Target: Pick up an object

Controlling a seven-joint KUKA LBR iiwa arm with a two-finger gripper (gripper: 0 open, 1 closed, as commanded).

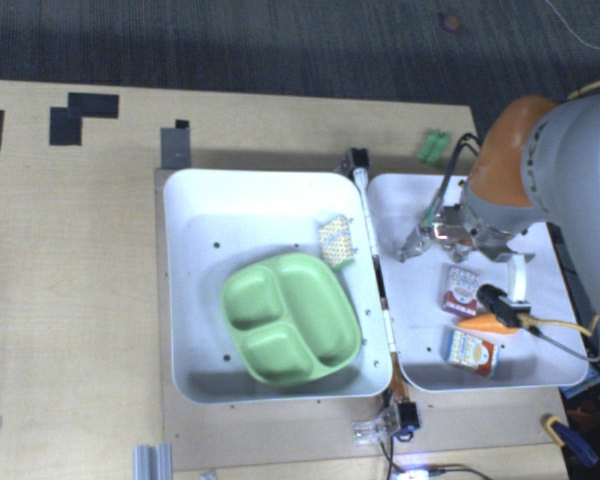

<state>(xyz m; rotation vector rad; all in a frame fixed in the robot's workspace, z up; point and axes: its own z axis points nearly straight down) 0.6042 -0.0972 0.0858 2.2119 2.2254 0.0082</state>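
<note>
Bearing print too small to read, a small box with a red-and-white face lay in the right bin, towards its middle. Just near of it sat an orange piece, and nearer still a carton printed in yellow, red and blue, its wording likewise blurred. These three were grouped close together in the near right part of that bin.

The left bin held a green tray with three compartments, set at a slant across the near half of the floor. Just beyond the tray's far right corner, against the bin's right wall, lay a patterned packet, pale with small dots; no words could be made out on it.

The arm came in from the right, its orange band above the far side of the right bin. The gripper pointed left and down over the far left part of the right bin, above bare white floor, apart from the small box and the other two packs. Whether it was open or closed could not be told.

Outside the bins, a green object lay on the bench just beyond the right bin's far edge.
</note>
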